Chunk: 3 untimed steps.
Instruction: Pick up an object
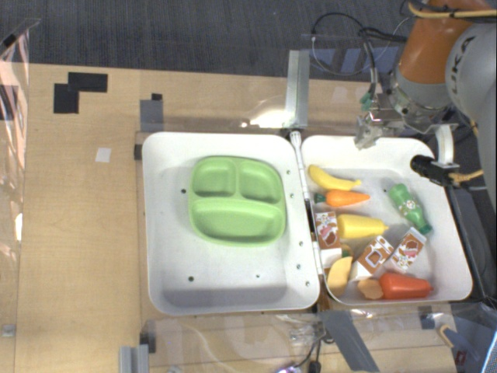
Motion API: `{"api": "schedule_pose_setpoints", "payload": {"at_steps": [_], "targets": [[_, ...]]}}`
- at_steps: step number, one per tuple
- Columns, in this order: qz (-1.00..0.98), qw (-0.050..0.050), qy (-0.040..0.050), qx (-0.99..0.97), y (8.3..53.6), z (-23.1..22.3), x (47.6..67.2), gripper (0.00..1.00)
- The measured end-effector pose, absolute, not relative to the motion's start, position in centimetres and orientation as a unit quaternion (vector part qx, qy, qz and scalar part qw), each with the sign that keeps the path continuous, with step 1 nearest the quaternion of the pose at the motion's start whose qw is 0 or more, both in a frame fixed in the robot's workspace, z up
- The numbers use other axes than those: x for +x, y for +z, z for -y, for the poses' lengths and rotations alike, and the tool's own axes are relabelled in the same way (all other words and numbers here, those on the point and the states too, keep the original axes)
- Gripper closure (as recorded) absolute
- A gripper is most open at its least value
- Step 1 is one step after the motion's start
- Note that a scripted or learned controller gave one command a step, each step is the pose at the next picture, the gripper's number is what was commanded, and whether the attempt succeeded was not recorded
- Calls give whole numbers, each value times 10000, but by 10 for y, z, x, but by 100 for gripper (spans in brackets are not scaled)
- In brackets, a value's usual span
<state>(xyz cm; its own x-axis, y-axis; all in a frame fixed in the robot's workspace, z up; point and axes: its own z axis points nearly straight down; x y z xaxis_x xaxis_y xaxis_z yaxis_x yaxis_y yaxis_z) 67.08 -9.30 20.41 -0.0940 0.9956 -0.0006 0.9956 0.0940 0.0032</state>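
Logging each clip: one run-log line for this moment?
gripper: above right white bin's far edge | holding: nothing seen | green divided plate: left white bin

We see even, bright overhead light. Glare whitens the bench left of the gripper (367,134); soft shadows pool in the left bin (163,286) below-left of it. Focus is slightly soft throughout.

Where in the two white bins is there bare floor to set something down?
Left white bin: bare floor rings the green divided plate, widest along the near edge. Right white bin: crowded in the middle and near end; bare only at the far end below the gripper, past the yellow banana and green bottle.
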Motion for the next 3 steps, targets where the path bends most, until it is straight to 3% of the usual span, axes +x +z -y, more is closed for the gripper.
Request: {"api": "schedule_pose_setpoints", "payload": {"at_steps": [1,2,3], "targets": [[-7397,11,6,6729,204,93,671,0],[-7280,8,11,6856,90,97,623,0],[-7281,9,28,6854,99,95,626,100]]}}
